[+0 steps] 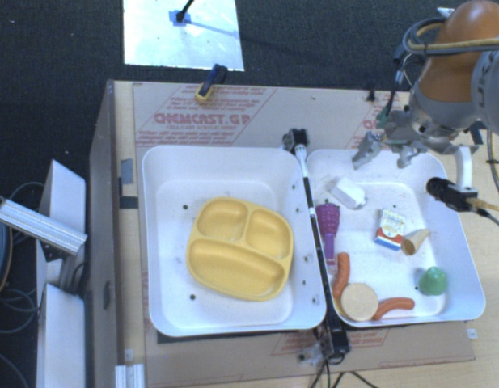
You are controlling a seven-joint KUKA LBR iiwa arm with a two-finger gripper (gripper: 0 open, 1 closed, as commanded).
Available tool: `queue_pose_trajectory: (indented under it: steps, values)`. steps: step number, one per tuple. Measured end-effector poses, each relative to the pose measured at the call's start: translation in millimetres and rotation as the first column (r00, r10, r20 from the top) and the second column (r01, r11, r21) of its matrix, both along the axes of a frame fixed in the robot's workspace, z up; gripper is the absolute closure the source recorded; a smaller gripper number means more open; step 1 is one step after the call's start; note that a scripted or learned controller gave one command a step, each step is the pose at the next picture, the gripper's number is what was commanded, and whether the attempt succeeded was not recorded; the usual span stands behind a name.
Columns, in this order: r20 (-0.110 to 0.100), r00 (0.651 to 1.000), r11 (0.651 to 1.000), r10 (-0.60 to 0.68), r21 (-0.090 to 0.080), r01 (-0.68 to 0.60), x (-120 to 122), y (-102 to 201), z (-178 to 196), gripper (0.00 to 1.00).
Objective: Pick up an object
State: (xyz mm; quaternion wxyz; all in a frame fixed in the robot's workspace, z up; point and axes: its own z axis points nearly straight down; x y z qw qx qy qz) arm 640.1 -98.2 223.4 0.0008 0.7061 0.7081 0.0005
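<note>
1. I see the gripper (386,150) hanging over the far edge of the right bin (467,277), its two fingers spread wide with nothing between them.

2. The right bin holds my choices: a white block (347,192) nearest the gripper, a purple toy (327,226) against the divider, a small red and white carton (390,229), an ice-cream cone (415,241), a green dome (433,280), a round biscuit (359,301) and two sausages (340,272) (393,305) at the near end.

3. The left bin (164,217) carries a yellow divided plate (239,247). I judge it a poor pick: broad, shallow, and its rim lies flat with little for two fingers to pinch.

4. I would go for the white block. It lies just below the gripper, apart from its neighbours, so the fingers can come down either side without knocking anything.

5. It looks like a light, stiff plastic toy, probably smooth. I would close across its short width near the middle, lined up with its tilt, so it does not squirt out or swing.

6. The sausages look rounded and may roll away from a closing pinch; the one by the biscuit touches it, which crowds a finger.

7. The cone lies on its side and tapers, so I expect it to slip toward its thin end.

8. The carton may crush a little; I cannot tell its stiffness from here.
</note>
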Motion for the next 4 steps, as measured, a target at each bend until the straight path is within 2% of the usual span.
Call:
queue_pose_trajectory:
  steps: [1,2,3,4]
  values:
    - [-0.002,1.000,1.000,0.002,0.001,-0.002,-35,34,-40,0.00]
    - [-0.002,1.000,1.000,-0.002,0.000,0.002,-57,13,-96,0.00]
    - [0.001,1.000,1.000,0.001,0.001,-0.001,-46,54,-38,0.00]
    - [-0.001,1.000,1.000,-0.002,0.001,0.002,-83,58,-39,0.00]
